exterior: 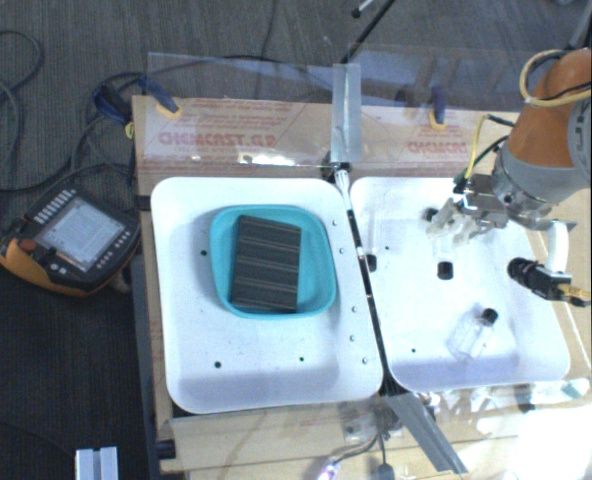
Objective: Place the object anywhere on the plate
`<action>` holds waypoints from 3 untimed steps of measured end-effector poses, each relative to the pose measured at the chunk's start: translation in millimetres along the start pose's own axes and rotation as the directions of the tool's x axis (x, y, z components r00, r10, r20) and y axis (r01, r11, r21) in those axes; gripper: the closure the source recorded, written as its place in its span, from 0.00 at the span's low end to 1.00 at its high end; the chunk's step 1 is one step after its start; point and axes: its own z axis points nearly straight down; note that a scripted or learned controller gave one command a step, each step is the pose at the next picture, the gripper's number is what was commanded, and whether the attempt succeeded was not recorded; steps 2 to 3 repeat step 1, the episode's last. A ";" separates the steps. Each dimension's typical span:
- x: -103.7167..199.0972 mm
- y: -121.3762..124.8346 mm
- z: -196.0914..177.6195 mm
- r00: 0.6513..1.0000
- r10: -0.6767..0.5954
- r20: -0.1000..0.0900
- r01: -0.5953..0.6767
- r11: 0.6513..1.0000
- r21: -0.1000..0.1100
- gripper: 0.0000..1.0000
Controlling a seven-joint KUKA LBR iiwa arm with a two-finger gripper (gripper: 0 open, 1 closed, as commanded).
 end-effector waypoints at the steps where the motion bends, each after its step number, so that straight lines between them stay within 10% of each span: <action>1: 0.0 0.1 -0.1 1.000 0.000 0.000 0.000 1.000 0.000 0.00; 3: 0.0 0.1 -0.1 1.000 0.000 0.000 0.000 1.000 0.000 0.00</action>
